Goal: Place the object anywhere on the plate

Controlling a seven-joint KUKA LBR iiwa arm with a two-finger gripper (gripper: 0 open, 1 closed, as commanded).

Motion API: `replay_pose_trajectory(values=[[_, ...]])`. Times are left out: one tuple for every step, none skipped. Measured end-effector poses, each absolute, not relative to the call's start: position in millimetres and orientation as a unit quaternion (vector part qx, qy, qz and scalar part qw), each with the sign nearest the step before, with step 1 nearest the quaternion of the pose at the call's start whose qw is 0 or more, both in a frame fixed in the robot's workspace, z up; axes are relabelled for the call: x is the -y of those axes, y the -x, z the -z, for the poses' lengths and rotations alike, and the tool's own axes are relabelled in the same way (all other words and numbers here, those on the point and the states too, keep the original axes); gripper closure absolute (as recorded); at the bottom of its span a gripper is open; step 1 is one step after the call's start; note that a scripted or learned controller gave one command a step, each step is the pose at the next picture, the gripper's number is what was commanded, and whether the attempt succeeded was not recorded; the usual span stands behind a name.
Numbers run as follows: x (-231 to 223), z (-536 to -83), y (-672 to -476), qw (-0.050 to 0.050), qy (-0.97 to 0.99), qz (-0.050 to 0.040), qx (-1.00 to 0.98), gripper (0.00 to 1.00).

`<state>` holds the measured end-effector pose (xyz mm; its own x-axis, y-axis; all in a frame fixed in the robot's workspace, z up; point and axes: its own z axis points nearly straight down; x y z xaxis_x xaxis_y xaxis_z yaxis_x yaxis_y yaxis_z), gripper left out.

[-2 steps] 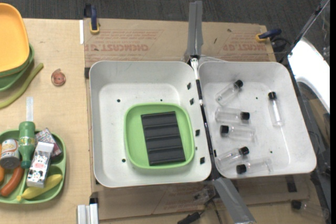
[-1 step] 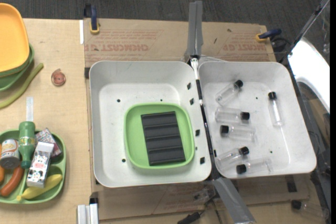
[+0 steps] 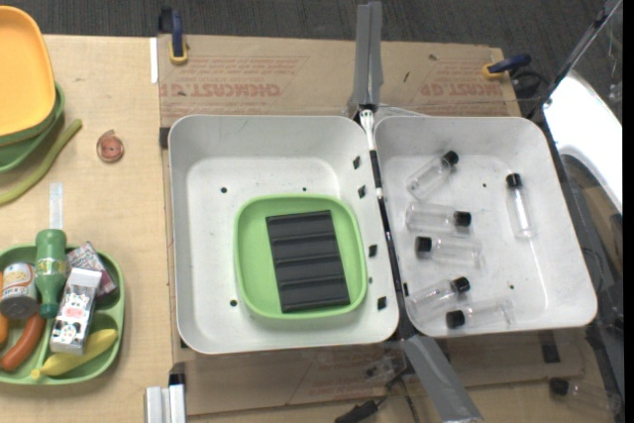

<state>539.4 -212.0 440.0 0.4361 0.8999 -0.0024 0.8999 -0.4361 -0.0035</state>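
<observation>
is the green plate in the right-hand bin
No, the green plate sits in the left bin; the right bin holds clear vials.

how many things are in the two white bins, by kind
Clear vials with black caps, right bin: 6, for instance the vial near the top
Green plate, left bin: 1
Black ridged block on the plate: 1
Total: 8

Bench (image 3: 109, 203) with two white bins (image 3: 282, 163)
</observation>
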Motion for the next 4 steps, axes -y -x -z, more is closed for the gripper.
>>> replay_pose_trajectory(values=[[215.4,-440.3,-538.6,0.000,0.866,-0.0016,0.500,0.00],[212.9,-440.4,-514.6,0.001,0.901,-0.0023,0.433,0.00],[210.8,-440.1,-512.4,0.001,0.924,-0.0028,0.382,0.00],[212.7,-440.1,-520.4,0.000,0.939,-0.0021,0.345,0.00]])
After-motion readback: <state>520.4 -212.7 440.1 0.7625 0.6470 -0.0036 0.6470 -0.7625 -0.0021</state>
